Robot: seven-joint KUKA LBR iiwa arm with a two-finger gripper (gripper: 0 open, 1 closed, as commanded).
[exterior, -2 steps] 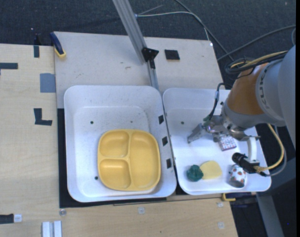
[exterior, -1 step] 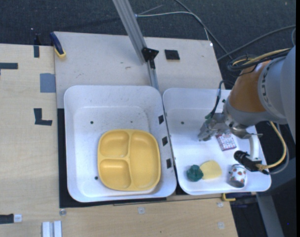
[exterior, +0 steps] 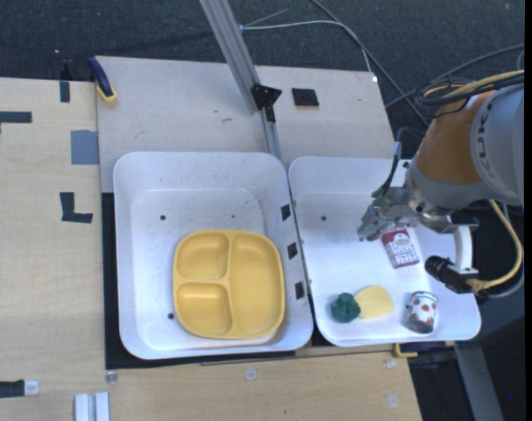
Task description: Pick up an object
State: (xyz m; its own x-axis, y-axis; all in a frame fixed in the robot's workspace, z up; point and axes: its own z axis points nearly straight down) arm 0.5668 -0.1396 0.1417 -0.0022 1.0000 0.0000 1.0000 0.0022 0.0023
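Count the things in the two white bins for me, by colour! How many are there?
Yellow: 2, the divided plate in the left bin and a yellow lump in the right bin
Green: 1, a small green thing
Red and white: 2, a packet and a small can
Total: 5

Two bins sit side by side. The left bin [exterior: 143,182] holds a divided plate [exterior: 229,283] toward its front. In the right bin [exterior: 336,178], a packet [exterior: 400,249] lies mid-right; along the front sit a lump [exterior: 344,307], a block [exterior: 375,303] touching it, and a cup [exterior: 422,311] farther right.
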